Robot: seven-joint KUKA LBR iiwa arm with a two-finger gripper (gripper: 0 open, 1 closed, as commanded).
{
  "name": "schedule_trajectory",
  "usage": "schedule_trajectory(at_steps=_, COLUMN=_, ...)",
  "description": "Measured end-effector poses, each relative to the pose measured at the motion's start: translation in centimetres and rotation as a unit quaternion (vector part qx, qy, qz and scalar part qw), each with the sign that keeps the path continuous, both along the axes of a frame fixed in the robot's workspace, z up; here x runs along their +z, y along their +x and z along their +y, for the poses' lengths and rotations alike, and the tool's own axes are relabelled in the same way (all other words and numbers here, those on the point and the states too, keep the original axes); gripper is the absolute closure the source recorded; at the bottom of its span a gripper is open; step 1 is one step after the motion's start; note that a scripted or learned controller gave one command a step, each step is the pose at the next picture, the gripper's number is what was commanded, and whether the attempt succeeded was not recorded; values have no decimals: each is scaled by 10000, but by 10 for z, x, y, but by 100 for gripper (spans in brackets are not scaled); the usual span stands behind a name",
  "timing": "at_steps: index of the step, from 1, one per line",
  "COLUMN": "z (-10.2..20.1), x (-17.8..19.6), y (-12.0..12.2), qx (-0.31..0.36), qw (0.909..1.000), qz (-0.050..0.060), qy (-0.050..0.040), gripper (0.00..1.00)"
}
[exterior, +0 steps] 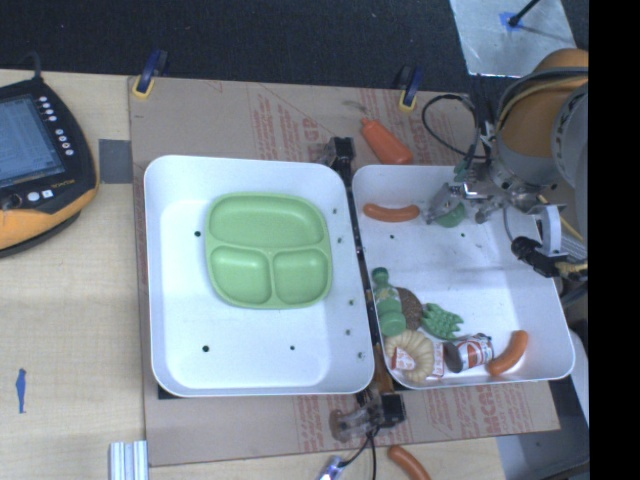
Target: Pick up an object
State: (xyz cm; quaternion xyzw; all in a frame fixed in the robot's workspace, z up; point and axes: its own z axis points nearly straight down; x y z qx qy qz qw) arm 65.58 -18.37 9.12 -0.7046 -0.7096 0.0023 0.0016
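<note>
Gripper (462, 204): low in right bin's (520, 298) far end; finger state, cannot tell.
Progress: nothing visibly lifted; pick remains.

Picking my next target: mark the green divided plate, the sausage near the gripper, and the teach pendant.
green divided plate (268, 249), camera view, centre ridge.
sausage (391, 212), camera view, mid-length.
teach pendant (30, 153), camera view, screen.

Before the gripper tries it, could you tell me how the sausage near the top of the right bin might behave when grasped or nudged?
The sausage looks round and smooth, so it may roll or slip if pinched off-centre. It lies alone on the flat floor of the right bin, so a nudge would probably slide it freely. It looks like a small toy, likely light.
</note>
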Motion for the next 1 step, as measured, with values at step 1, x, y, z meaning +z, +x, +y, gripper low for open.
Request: schedule_trajectory(at_steps=1, z=-1, x=11, y=0, qx=13, qw=10000, qz=0, qy=-1, gripper=100)
